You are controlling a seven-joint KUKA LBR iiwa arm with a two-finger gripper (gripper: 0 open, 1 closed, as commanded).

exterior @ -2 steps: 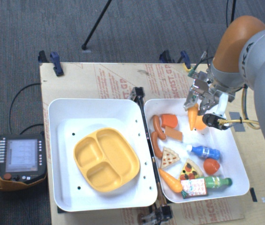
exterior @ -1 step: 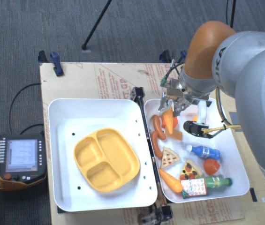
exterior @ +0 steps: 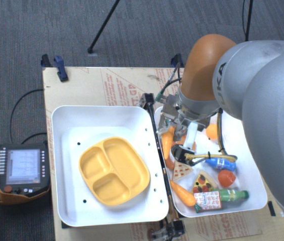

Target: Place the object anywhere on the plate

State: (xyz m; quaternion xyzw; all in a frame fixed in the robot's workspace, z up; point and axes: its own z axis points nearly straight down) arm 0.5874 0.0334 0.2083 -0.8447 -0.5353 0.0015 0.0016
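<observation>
Yellow plastic, the divided plate [exterior: 114, 171] with three compartments lies flat in the left white bin [exterior: 61, 119], well to the camera's left of the claw [exterior: 184, 145] and across the two rims where the bins meet. That sideways gap is what the coming move depends on: whatever gets lifted has to travel left over those rims before it can be set down.

The claw hangs low in the right white bin [exterior: 256, 185] at the end of the grey arm [exterior: 255, 79], among a clutter of toy food. How far it is open cannot be told from this slant, and nothing is clearly seen in its grasp.

Just left of it, touching or nearly so, stands a long orange carrot-like piece [exterior: 166, 146], its long axis running roughly toward and away from the camera, alongside the bin wall. Directly below the claw in the picture lies a triangular waffle-patterned wedge [exterior: 181, 171], and further below, a second orange carrot [exterior: 183, 194] lies slanted. To the right are a blue tube-shaped toy [exterior: 221, 163], a red tomato-like ball [exterior: 226, 177], a pizza slice with dark dots [exterior: 203, 182] and a green bottle with a red label [exterior: 221, 198].

Judging by nearness, the upright orange piece or the wedge is the likely target; which one cannot be settled here.
</observation>
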